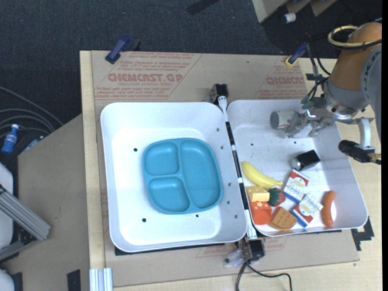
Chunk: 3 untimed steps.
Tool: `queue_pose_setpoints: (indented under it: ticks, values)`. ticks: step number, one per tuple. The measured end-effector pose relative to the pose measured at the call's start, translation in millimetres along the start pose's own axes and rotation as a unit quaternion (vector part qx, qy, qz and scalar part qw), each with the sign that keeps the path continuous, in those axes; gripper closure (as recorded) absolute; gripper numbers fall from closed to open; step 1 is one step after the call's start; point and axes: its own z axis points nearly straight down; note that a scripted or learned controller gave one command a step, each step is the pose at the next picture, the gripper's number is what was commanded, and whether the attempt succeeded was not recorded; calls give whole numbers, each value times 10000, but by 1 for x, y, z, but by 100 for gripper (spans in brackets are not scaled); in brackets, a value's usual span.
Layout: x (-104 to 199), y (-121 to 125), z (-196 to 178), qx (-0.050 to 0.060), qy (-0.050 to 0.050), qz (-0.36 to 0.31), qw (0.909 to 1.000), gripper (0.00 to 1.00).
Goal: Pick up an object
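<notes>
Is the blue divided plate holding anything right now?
Empty. The blue three-compartment plastic plate in the left white bin shows bare blue in every compartment.

dark carpet floor (54,17) surrounds a tan bench (157,71); cables (24,105) lie left.

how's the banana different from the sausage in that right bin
The banana is yellow and curved; the sausage is orange-red and straight. The banana lies slantwise near the bin's left wall; the sausage lies nearly upright in the picture, by the right wall. The banana looks longer. Both are toy foods lying flat in the right bin.
</notes>
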Motion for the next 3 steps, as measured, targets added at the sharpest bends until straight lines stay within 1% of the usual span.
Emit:
queue_pose_setpoints:
  ticks: [1,2,3]
  values:
    - [0,0,0,0,-1,0,10000,0]
    - [0,1,-12,-15,-9,-4,10000,100]
    - [13,-45,-113,-218,-13,18,9998,100]
